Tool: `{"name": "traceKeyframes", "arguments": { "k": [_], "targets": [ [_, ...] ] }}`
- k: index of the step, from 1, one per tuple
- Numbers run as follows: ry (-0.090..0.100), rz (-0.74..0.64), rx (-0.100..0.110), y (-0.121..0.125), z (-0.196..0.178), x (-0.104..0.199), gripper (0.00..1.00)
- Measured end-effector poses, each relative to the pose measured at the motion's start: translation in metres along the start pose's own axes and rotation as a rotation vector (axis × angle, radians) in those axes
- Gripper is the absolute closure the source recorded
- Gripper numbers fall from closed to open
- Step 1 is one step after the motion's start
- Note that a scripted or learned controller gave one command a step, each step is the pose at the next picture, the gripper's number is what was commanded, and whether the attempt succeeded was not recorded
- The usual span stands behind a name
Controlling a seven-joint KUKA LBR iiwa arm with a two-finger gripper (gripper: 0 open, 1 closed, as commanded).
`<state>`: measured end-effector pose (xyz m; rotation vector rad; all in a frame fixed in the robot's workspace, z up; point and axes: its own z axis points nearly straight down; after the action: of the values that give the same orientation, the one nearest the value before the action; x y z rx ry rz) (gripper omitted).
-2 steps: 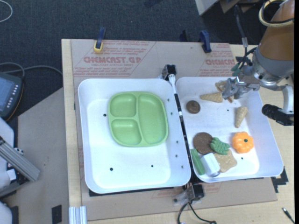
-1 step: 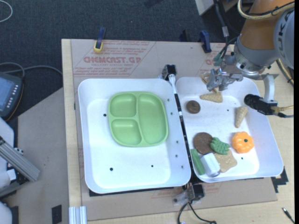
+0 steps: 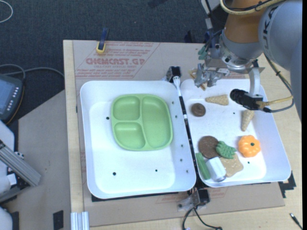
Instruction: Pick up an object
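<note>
My arm (image 3: pixel 261 18) is running off the top and right of the frame, and my gripper (image 3: pixel 205 78) is hanging over the far rim of the right bin (image 3: pixel 273 143). A tan piece is showing beside it, too blurred to say whether it is gripped or what state my hand is in. Toy foods are lying loose below: a cone (image 3: pixel 217 99), a brown round (image 3: pixel 198 110), an orange pumpkin (image 3: pixel 249 146). The left bin (image 3: pixel 93 143) is carrying a green tray (image 3: pixel 142 121) with bare floor around it.
</note>
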<state>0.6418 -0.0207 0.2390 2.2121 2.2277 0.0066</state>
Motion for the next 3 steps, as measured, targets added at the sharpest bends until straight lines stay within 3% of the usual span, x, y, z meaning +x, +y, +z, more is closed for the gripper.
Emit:
{"name": "traceKeyframes", "arguments": {
  "k": [1, 3],
  "targets": [
    [0.000, 0.001, 0.003, 0.003, 0.007, 0.054, 1.00],
    [-0.003, 0.008, 0.002, 0.022, 0.012, 0.056, 1.00]
  ]
}}
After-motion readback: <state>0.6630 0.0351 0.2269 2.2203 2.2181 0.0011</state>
